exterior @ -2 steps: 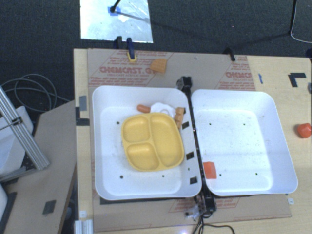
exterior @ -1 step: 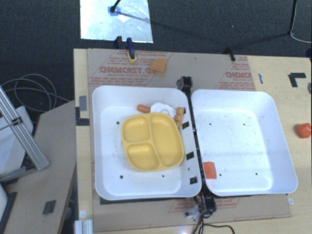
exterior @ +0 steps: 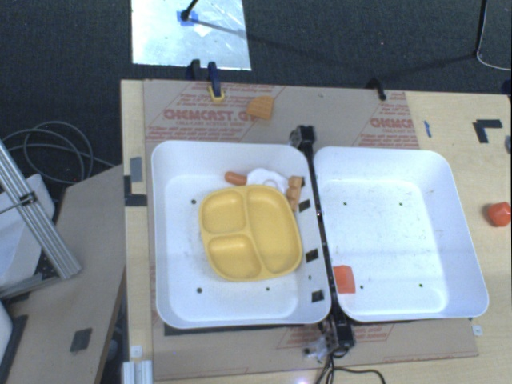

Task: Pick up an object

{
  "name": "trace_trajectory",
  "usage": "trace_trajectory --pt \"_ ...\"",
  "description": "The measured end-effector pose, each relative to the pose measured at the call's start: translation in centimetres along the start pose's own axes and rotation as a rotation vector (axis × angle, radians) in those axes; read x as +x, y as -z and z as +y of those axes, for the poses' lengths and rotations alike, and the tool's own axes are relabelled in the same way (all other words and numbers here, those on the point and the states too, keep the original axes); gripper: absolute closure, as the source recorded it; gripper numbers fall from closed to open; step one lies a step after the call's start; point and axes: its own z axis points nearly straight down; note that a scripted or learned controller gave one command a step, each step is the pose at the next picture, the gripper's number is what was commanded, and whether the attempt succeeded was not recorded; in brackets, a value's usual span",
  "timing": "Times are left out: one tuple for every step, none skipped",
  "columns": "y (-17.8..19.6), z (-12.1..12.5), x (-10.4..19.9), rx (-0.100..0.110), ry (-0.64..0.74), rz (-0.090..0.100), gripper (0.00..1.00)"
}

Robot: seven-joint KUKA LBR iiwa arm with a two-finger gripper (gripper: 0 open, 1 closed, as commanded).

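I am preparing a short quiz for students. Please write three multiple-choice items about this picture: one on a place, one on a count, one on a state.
1. Where does the yellow tray lie?
A. in the left bin
B. in the right bin
C. on the floor

2. How many compartments has the yellow tray?
A. two
B. three
C. five

3. How does the orange block in the right bin lie?
A. in the bin's middle
B. at the bin's near left corner
C. on top of the tray

Answers: 1 A, it rests on the left bin floor. 2 B, two above, one below. 3 B, beside the left wall.
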Motion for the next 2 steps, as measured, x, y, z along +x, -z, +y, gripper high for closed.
trace_trajectory --pt "0.00 0.00 0.00 0.000 0.000 0.000 0.00" --pt "0.00 0.00 0.00 0.000 0.000 0.000 0.00"
